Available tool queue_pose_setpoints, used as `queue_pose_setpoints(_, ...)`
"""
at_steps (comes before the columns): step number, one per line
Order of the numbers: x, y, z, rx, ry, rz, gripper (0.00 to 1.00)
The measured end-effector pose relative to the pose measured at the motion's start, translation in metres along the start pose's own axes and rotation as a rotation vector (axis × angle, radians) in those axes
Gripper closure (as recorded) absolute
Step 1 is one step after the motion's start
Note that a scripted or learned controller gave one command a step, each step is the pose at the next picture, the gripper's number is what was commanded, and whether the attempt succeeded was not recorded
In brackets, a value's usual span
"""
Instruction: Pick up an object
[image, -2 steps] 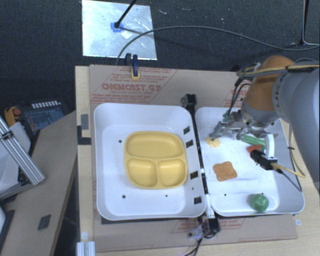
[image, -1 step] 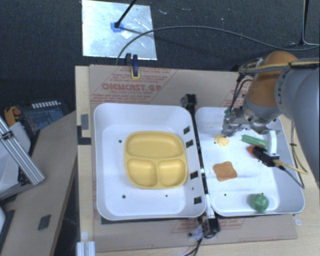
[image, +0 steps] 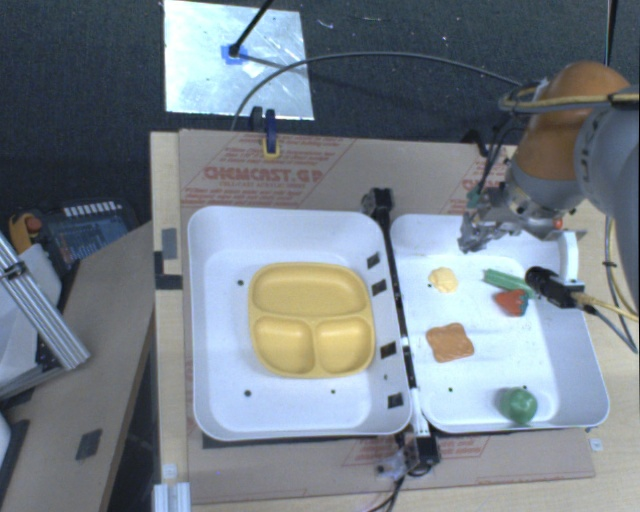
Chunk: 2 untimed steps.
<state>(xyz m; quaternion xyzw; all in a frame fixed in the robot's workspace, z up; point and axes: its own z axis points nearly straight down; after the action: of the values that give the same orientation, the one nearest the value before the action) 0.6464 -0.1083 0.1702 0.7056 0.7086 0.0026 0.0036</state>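
Two white bins sit side by side on the bench (image: 170, 300), and everything loose lies in the right bin (image: 590, 400) — which is likely why the arm (image: 600, 130), coming in from the right, hangs over that bin's far end. The left bin (image: 210, 400) carries one thing, a yellow divided tray (image: 310, 318) lying flat in its middle, so to my eye it looks like the place things get dropped rather than fetched from.

The gripper (image: 478, 238) hovers above the far left corner of the right bin, pointing down. Whether the jaws are spread or closed I cannot tell from here; the tip is a dark tangle, and I see nothing caught in it.

Below it and a little nearer me lies a small pale yellow lump (image: 443, 280) — the closest candidate, I'd judge. Further right a red and green piece (image: 510, 297) lies near a black part on the arm's side. An orange-brown flat piece (image: 450, 343) rests mid-bin, and a green round thing (image: 518, 404) sits near the front edge. All four lie well apart, which should give the jaws room around any one of them.
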Motion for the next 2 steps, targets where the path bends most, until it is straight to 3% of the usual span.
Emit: queue_pose_setpoints(2,0.0,0.001,-0.12,0.002,0.0,-0.001,1.0)
